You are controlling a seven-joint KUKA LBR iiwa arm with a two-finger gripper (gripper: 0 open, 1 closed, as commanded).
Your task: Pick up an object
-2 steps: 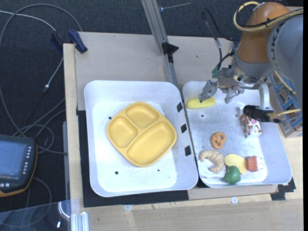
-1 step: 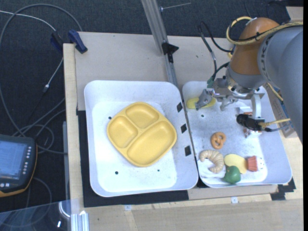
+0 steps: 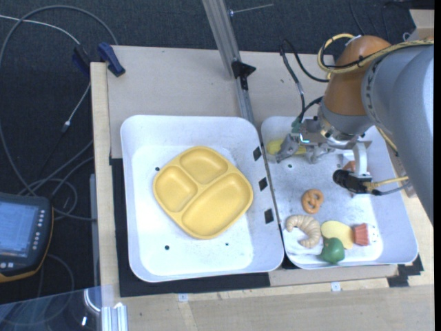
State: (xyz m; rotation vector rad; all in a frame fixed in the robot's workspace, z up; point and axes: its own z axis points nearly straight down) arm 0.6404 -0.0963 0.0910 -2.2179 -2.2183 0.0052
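approach step: gripper [image 3: 308, 147] low at the far end of the right bin [image 3: 400, 243], beside a yellow object [image 3: 275, 146]. finger state: cannot tell. nothing visibly held. next: centre over 1 item, likely that yellow object, descend, close, lift.

A yellow tray [image 3: 202, 192] is sitting in the white left bin [image 3: 138, 254]. In the white right bin [image 3: 400, 243], an orange pretzel [image 3: 312, 199], tan croissant [image 3: 305, 228] and green pepper [image 3: 333, 251] are showing.
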